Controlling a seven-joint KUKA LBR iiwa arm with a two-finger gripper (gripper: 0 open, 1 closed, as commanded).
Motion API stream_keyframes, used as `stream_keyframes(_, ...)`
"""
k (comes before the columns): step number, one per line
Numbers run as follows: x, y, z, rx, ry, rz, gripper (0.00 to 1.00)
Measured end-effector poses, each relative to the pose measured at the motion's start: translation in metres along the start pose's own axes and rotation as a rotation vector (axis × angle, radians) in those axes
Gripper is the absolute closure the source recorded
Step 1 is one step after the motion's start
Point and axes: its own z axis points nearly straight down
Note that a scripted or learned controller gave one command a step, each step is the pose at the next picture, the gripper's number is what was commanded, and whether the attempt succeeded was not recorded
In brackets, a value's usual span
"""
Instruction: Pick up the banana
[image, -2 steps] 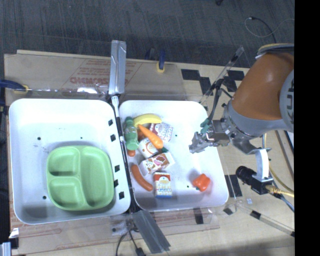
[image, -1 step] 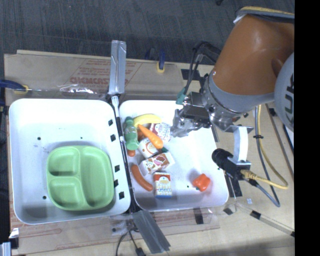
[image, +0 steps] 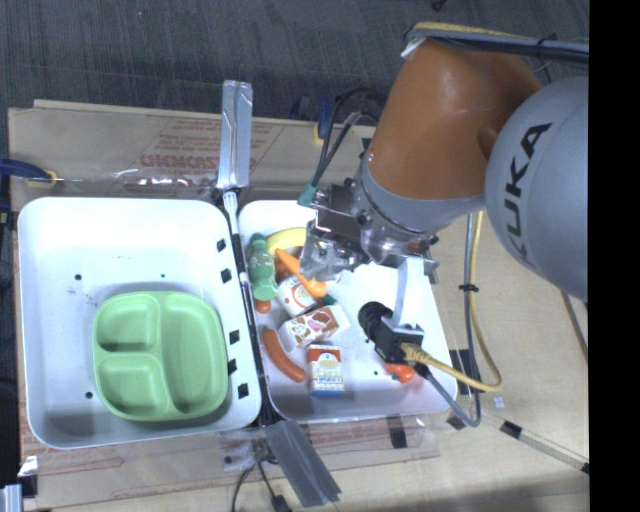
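The banana (image: 286, 240) is yellow and lies at the far left of the right bin (image: 432, 392), partly hidden under the arm's wrist. My gripper (image: 318, 258) hangs low over the bin just right of the banana, above an orange carrot (image: 301, 271). The big grey and orange arm covers most of the gripper from above. Nothing can be seen held in it.
Around the banana lie a green bottle (image: 260, 263), two snack packets (image: 311, 326), a red sausage (image: 284, 358), a small carton (image: 325, 370) and a small orange piece (image: 400, 373). The left bin (image: 60, 240) holds a green divided plate (image: 160, 355). A yellow cable (image: 470, 383) trails at the right.
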Motion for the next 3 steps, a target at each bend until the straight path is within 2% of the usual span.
stream_keyframes(1, -0.005, 0.001, -0.082, -0.004, 0.002, 0.127, 0.0)
stream_keyframes(2, 0.054, 0.015, -0.06, 0.001, 0.0, 0.21, 0.0)
stream_keyframes(3, -0.001, -0.009, 0.106, 0.0, 0.0, -0.008, 0.0)
